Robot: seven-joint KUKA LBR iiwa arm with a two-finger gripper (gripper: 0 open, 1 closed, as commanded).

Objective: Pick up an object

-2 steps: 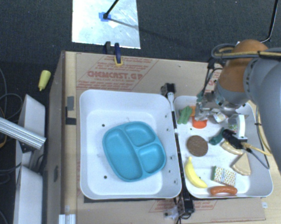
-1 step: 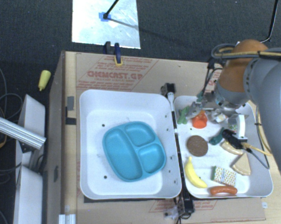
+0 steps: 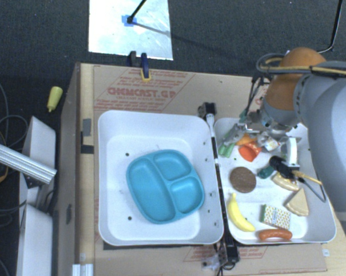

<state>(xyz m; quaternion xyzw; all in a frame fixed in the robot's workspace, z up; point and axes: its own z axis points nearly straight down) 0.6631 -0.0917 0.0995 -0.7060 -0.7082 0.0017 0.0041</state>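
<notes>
Camera view: arm low over the right bin's far end

Camera view looks down on two white bins side by side. Left bin [image 3: 112, 160] holds a blue divided tray [image 3: 164, 185], lying flat near its middle. Right bin [image 3: 324, 224] holds small food toys: a banana [image 3: 238, 213] at the near left, a red sausage [image 3: 274, 234] along the near rim, a patterned square block [image 3: 276, 216] just behind it, a tan wedge [image 3: 298, 203] to its right, a brown disc [image 3: 243, 179] near the middle, a green piece [image 3: 226, 148] and an orange-red piece [image 3: 249, 151] toward the far left, and a dark teal item [image 3: 275, 167] beside a pale, thin-handled piece [image 3: 291, 181].

Both bins rest on a brown board printed with red lettering [image 3: 142, 93]. Behind it, on dark carpet, lies a shiny silver sheet [image 3: 129, 24]. A yellow object [image 3: 54, 98] sits off the board's left edge, and a metal bar [image 3: 23, 162] lies over a white panel further left.

Reaching in from the right, the arm [image 3: 329, 107] has its orange band [image 3: 290, 77] above the wrist. Its gripper [image 3: 256, 134] hangs over the far end of the right bin, just above the orange-red piece and beside the green piece. Whether it touches either cannot be told, nor how it is set; nothing visibly sits in it.
</notes>
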